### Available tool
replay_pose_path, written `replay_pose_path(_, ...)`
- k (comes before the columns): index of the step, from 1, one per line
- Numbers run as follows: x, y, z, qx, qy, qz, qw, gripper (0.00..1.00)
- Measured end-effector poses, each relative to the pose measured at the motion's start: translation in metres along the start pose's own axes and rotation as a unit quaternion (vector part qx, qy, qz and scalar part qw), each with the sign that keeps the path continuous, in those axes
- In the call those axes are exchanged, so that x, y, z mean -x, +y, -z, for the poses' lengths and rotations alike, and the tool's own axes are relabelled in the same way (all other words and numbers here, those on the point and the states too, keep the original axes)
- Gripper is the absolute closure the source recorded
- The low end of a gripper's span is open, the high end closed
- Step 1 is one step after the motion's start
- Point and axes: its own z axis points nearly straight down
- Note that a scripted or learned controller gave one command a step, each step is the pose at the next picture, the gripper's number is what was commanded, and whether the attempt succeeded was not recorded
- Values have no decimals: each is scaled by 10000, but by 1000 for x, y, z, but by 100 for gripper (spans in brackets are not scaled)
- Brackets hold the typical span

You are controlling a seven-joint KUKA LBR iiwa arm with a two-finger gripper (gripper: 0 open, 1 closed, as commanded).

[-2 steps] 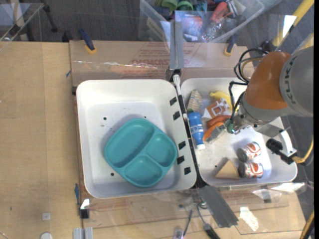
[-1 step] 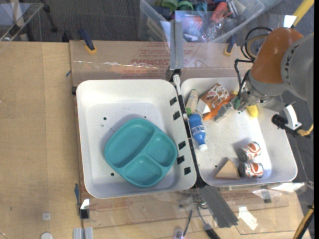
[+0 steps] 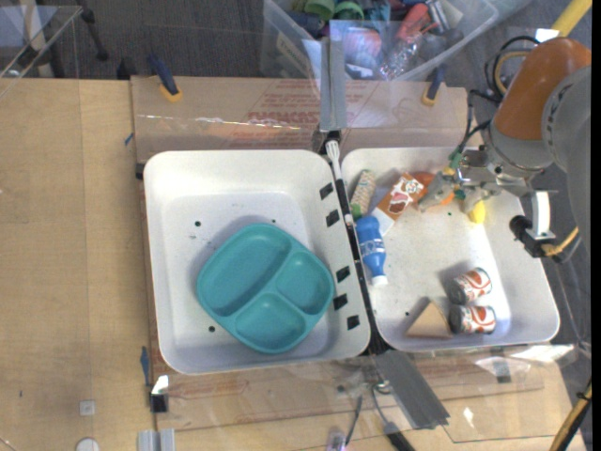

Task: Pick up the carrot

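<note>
Where the gripper (image 3: 462, 178) hangs beside the carrot (image 3: 441, 195), finger state unclear, crowding from the red packet (image 3: 404, 195) could spoil the grasp.

The grey arm (image 3: 563, 111) reaches in from the right, its orange band (image 3: 537, 83) uppermost, with the gripper (image 3: 460, 184) pointing down and leftward, low at the wrist's end.
</note>
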Motion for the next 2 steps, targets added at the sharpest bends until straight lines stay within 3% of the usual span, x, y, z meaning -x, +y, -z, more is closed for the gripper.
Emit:
replay_pose_path(1,7,4,0,34,49,-632,9980,0)
replay_pose_path(2,7,4,0,36,47,-633,9980,0)
